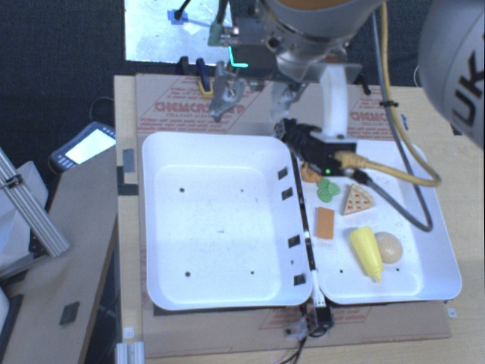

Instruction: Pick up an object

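The right bin (436, 275) holds several small things: a yellow corn-like piece (366, 252), a beige ball (389, 246), an orange block (324, 223), a triangular pizza-slice toy (356, 200), a green piece (328, 191) and an orange piece (308, 175) partly hidden under the robot's gear. My gripper (255, 98) hangs high over the back edge of the bins, above the cardboard. One finger (225, 97) shows on the left and the other on the right, spread apart with nothing between them. It is clear of all the objects.
The left bin (155, 203) sits beside the right one, with a black-clipped divider (301, 226) between them. A lit screen device (83, 149) and an aluminium rail (34, 211) lie left of the bench. A yellow cable (402, 174) droops over the right bin.
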Controlling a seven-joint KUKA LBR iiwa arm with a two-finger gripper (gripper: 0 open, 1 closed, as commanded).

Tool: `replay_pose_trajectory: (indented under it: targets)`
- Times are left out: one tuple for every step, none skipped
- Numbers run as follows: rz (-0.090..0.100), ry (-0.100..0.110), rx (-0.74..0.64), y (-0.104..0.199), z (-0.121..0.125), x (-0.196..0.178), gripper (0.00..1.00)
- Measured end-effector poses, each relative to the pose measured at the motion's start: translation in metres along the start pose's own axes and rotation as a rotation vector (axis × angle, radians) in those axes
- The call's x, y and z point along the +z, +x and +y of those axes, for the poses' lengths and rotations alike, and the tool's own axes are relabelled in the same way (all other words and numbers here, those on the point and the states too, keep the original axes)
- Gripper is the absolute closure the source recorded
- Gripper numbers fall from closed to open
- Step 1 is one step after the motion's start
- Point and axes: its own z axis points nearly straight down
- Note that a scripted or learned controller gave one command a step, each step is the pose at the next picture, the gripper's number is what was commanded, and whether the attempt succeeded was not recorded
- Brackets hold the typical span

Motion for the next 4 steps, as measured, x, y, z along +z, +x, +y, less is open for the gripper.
replay_pose_trajectory:
  targets:
    - [0.002, -0.003, -0.004, 0.0003, 0.0002, -0.0115, 1.00]
    - [0.001, -0.002, -0.006, 0.0003, 0.0002, -0.0110, 0.00]
    - [0.001, -0.002, -0.006, 0.0003, 0.0002, -0.0110, 0.00]
    - [0.001, -0.002, -0.006, 0.0003, 0.0002, -0.0110, 0.00]
